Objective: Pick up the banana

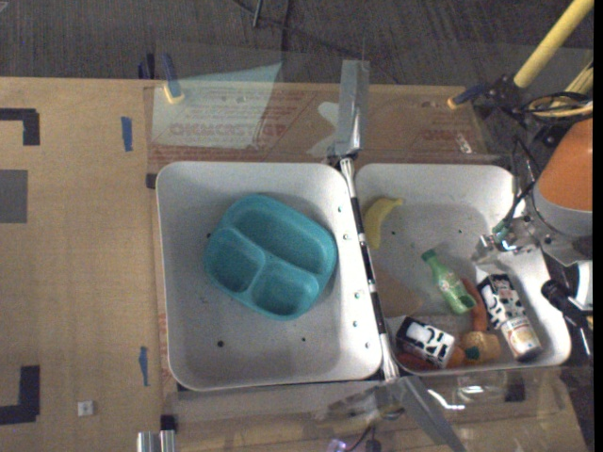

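1. Worktop [75, 281]: a tan surface with black corner marks and strips of blue tape, bearing two shallow white bins side by side.
2. Left bin [184, 347]: a white tray with rounded corners that holds one item.
3. Right bin [443, 182]: a white tray touching the left bin along a shared divider; it holds the banana and a cluster of small items.
4. Arm [570, 172]: grey with an orange band, entering from the right edge and standing over the right bin's right side.
5. Teal plate [271, 254]: a three-compartment dish lying flat near the middle of the left bin, turned at a slant to the bin walls.
6. Hand [504, 238]: seen below the orange band, near the right bin's right wall, above the small items. Whether it is wide or narrow cannot be told, and nothing is seen held in it.
7. Banana [379, 217]: yellow, curved, lying in the upper left corner of the right bin, just beside the divider and well apart from the hand.
8. Green bottle [448, 282]: lying tilted in the middle of the right bin.
9. Cow-patterned carton [424, 340]: black and white, lying at the right bin's lower edge.
10. White bottle [513, 320]: lying near the lower right corner, beside orange items whose kind is unclear.
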